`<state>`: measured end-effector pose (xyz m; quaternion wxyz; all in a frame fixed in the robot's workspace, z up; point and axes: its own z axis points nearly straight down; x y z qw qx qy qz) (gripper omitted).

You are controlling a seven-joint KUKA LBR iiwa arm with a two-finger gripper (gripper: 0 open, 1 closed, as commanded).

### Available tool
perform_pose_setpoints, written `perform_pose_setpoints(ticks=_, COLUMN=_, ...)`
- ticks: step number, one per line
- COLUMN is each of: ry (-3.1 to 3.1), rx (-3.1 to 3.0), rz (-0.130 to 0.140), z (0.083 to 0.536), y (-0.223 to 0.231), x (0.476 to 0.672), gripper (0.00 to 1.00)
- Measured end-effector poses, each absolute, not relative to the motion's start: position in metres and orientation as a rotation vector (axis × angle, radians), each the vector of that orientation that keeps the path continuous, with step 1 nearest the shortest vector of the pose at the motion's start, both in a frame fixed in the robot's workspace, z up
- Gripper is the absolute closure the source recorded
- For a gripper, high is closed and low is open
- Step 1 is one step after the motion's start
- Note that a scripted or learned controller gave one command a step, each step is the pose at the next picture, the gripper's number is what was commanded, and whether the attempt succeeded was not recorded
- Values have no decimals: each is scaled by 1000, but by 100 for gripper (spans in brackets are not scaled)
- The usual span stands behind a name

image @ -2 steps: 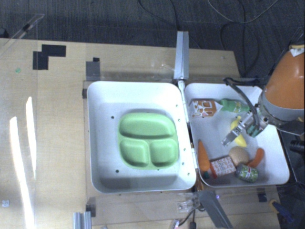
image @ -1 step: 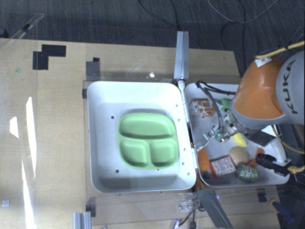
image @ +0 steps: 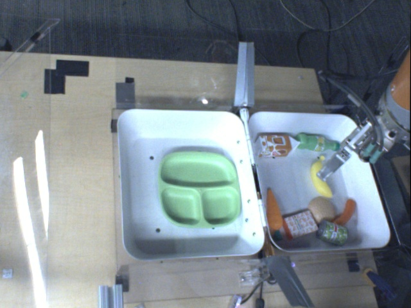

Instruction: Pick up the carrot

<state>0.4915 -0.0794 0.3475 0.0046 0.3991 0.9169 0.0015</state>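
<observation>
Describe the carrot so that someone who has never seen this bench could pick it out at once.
Look in the right bin, the one without the green tray. Along its left wall, near the front corner, lies the carrot, a long orange cone. The small box beside it is red and white, and the other orange thing, a sausage, is shorter and lies to the right.

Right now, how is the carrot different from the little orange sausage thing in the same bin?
The carrot is longer and lies along the bin's left wall; the sausage is shorter and lies near the right wall. The carrot runs almost straight up the view; the sausage slants. Both are orange and lie in the right bin.
</observation>
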Motion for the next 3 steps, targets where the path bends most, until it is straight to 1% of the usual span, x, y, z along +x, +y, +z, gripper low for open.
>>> perform_pose_setpoints(ticks=1, ry=2790, rx=1420, rz=5, z=410, y=-98, x=488, gripper=0)
perform_pose_setpoints(ticks=2, ry=2911, rx=1157, rz=2, z=328, y=-142, x=506, gripper=0)
perform_pose_setpoints(ticks=3, ry=3133, rx=-55, rz=0, z=257, y=-89, x=491, gripper=0)
